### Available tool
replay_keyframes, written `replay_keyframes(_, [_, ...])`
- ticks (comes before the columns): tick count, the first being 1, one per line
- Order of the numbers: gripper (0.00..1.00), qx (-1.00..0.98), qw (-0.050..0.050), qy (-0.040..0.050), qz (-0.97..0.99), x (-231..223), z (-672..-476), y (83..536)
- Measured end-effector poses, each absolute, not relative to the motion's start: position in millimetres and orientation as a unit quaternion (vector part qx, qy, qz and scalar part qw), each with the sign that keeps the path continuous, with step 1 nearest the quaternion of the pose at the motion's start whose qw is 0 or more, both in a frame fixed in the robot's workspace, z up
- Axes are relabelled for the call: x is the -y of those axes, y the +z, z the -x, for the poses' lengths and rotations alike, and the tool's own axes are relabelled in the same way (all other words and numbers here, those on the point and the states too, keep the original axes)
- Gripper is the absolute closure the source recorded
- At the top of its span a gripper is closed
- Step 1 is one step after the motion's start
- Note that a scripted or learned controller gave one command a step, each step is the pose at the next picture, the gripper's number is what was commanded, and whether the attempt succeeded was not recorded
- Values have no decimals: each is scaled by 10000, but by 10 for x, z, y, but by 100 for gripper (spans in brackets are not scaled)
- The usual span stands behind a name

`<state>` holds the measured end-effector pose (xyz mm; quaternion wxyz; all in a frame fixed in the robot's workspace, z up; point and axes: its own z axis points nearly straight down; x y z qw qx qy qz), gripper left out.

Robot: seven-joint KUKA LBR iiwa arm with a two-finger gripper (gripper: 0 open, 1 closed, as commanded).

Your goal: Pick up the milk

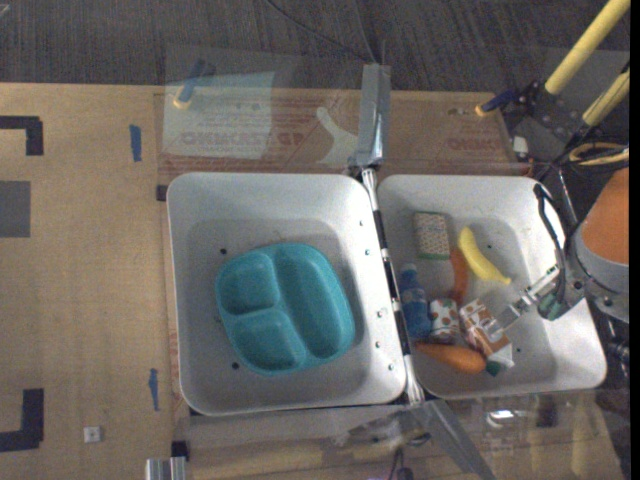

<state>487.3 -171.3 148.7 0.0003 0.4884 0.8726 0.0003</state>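
We see milk carton [483,329] in right bin [580,363], just right of strawberry-print box [444,318], above carrot [451,357]. Gripper [515,303] hovers at carton's upper right, fingers slightly spread, pinching nothing. We judge: centre over carton, avoid banana [481,256], descend straight, close.

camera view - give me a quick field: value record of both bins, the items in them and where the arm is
left bin: holds a teal divided plate
right bin: holds a jumble of small items
milk: small carton, toward the front of the right bin
banana: yellow, mid bin, behind the carton
carrots: one along the front, another by the banana
blue bottle: against the bin's left wall
green box: toward the back
gripper: low over the right bin, just right of the milk, nothing seen held
arm: enters from the right edge
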Motion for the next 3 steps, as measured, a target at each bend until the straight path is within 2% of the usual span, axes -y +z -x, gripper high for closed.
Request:
replay_keyframes(1, [0, -8552, 71, 10, -5182, 1225, -4907, 900])
replay_keyframes(2, [100, -8536, 89, 24, -5208, 1244, -4913, 1004])
replay_keyframes(3, [100, -8597, 6, 2, -5108, 281, -4799, 1844])
